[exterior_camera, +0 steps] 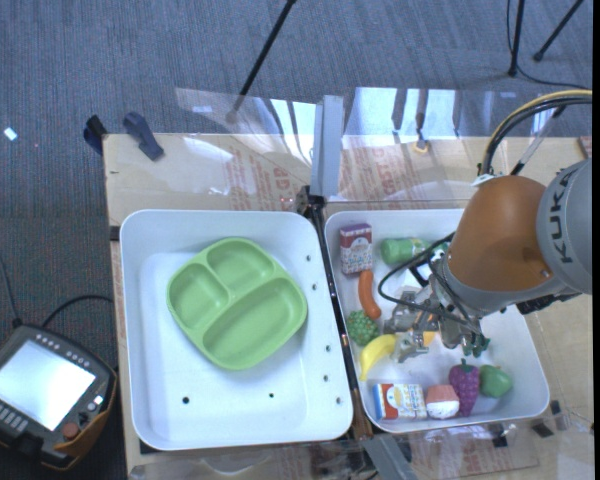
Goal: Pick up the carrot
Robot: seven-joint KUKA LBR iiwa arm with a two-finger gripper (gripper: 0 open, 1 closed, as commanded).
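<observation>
1. Orange and slim, the carrot [368, 294] lies in the right bin [536, 368], close to that bin's left wall, with its length running roughly from back to front.
2. My gripper [417, 340] hangs over the middle of the same bin, to the right of the carrot and a little nearer the front; it is apart from the carrot, and nothing shows between its fingers.
3. I cannot tell how far apart my fingers stand: cables and metal parts blur together there.
4. Crowding around the carrot is tight. A small red carton [355, 247] sits just behind its upper end, a broccoli floret [361, 327] lies just at its lower end, and a banana [377, 354] curves below that, close to my gripper.
5. Between the carrot and the left wall only a narrow strip of white floor remains; on its right side the floor is more open towards my wrist.
6. Along the front edge of the right bin stand a striped box [399, 400], a round red-and-white item [441, 401], purple grapes [464, 383] and a green pepper [496, 380], nearly side by side.
7. A green vegetable [402, 250] rests near the back wall, right of the carton.
8. Over in the left bin [145, 368], a green divided plate [237, 302] sits tilted, with wide bare floor around it, most of all towards the front.
</observation>
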